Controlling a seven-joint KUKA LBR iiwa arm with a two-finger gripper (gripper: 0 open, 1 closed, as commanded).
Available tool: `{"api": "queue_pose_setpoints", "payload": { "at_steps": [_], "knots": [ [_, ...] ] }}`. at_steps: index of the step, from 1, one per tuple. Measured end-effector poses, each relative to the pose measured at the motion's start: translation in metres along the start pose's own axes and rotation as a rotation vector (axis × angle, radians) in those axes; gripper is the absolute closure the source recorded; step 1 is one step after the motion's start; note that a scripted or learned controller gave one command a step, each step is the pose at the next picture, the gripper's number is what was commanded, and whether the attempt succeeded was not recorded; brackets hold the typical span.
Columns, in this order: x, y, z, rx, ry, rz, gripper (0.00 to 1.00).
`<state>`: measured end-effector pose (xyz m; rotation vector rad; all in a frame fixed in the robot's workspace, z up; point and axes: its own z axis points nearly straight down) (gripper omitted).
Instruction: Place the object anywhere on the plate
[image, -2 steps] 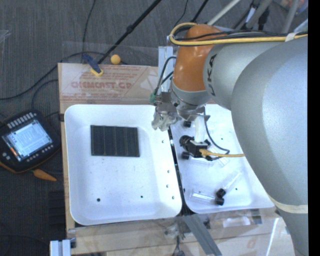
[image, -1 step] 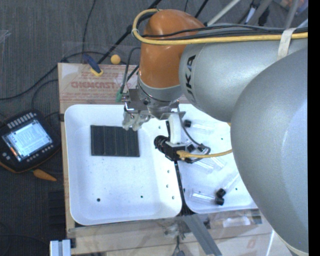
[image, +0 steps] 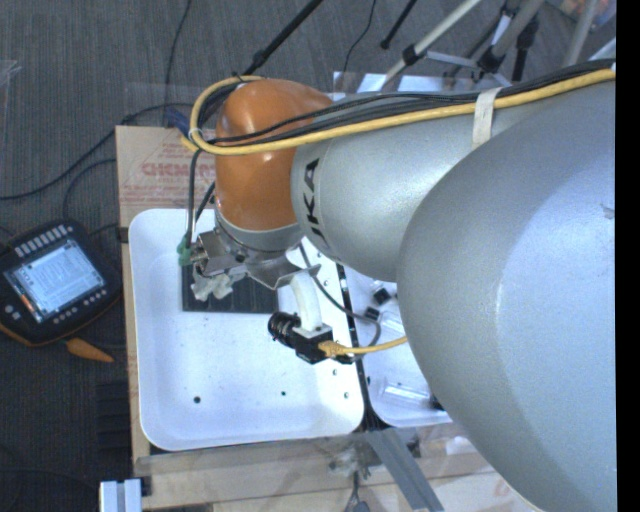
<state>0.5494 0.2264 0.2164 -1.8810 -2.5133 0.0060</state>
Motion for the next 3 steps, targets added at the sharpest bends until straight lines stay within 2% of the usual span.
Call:
{"api": "queue_pose_setpoints", "payload": {
  "at_steps": [1,2,3],
  "knots": [
    [0.0166,-0.0646,0.0405,0.001,0.000,-0.079,1.00],
    [0.0161,-0.0644,0.0404,0.001,0.000,-0.078,0.00],
    [0.0154,-0.0646,0.0325,0.004,0.000,-0.076,1.00]
  ]
}}
